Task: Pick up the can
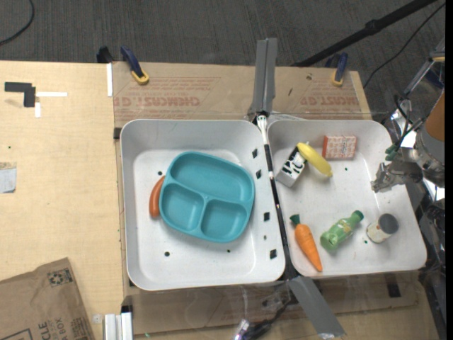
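**Readable marks on the worktop**

A flattened cardboard sheet (212,91) lies under the far edge of the two bins, and red block lettering runs across it upside down; it seems to read "CHEMCO", though the letters are small and partly cut off by the bin rim. The same red print repeats faintly on the right part of that sheet (322,94), too dim to read. At the near left corner a brown cardboard piece (42,303) carries a black recycling symbol and dark capital letters along its lower edge, cropped, perhaps "CLE BOX". The small pink box (339,146) in the right bin shows a printed pattern, unreadable.
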